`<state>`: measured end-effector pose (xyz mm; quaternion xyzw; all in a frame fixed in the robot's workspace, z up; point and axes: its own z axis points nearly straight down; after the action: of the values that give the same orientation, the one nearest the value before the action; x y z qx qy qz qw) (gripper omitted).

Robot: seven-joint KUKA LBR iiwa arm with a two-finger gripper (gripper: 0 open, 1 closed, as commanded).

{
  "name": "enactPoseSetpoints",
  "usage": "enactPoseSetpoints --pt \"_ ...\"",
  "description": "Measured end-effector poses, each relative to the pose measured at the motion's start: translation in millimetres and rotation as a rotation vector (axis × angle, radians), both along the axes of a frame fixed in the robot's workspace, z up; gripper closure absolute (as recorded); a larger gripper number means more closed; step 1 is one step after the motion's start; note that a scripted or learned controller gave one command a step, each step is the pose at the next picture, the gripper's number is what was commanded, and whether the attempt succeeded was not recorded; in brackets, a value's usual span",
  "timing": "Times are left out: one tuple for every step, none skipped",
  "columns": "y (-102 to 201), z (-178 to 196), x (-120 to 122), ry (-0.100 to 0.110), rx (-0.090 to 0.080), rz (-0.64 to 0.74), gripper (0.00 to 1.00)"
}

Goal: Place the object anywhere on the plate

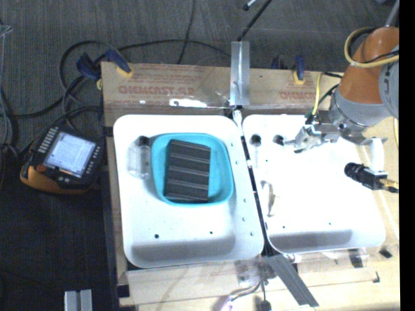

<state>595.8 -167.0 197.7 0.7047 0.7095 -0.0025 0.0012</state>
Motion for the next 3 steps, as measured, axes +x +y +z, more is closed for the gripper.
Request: enactPoseSetpoints --pt "0 0 0 0.000 0.000 0.000 0.00" --pt "3 8 -67 0.001 0.002 -0.034 0.00" --pt "53 -1 -109 0.002 0.005 -0.105 0.00"
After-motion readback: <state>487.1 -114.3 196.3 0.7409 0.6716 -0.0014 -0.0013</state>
